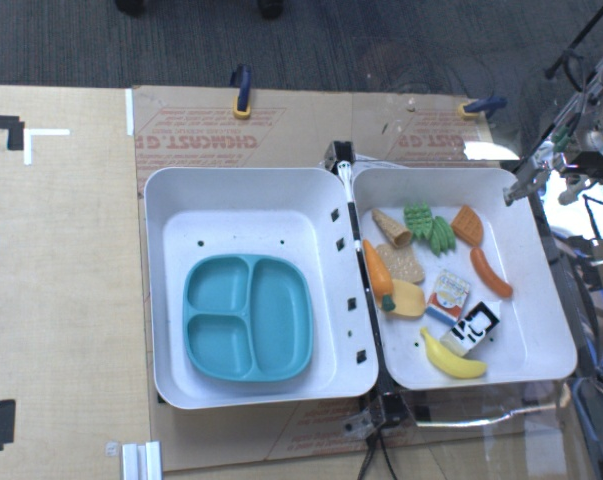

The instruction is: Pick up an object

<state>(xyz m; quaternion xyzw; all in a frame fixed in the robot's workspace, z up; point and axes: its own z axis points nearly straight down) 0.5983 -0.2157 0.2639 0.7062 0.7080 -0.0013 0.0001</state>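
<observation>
The right bin (541, 268) holds several toy foods. A yellow banana (452, 358) lies at its near edge. Beside the banana are a black and white box (474, 326) and a small carton (449, 295). Along the bin's left wall are an orange carrot (379, 271), a yellow wedge (406, 300) and a tan cracker (407, 263). Farther back lie a cone (391, 228), a green leafy piece (428, 226), an orange slice (468, 225) and a red sausage (490, 272).
The left bin (171, 228) holds a teal divided plate (249, 317). Both bins rest on cardboard (311, 128) held by blue clamps (241, 90). A metal rig with cables (561, 158) stands past the right bin's far right corner.
</observation>
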